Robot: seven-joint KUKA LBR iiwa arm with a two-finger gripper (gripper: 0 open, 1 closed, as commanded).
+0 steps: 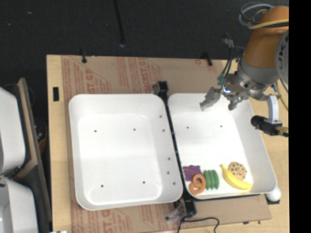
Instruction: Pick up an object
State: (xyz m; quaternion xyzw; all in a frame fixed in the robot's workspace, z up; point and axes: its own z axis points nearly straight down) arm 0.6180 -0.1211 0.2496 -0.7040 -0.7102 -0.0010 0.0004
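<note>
Resting on a brown board (121,74): 2 white bins side by side, left bin (116,149) bare inside, right bin (218,140) with a cluster of toys along its near edge. Reaching in from the right, grey arm (265,47) with orange band, claw (221,101) hanging over the right bin's far end, fingers spread, nothing between them. Well apart from the claw: yellow banana (236,181), cookie (237,169) touching it, green piece (211,178), purple piece (192,170), orange ring (198,184).
</note>
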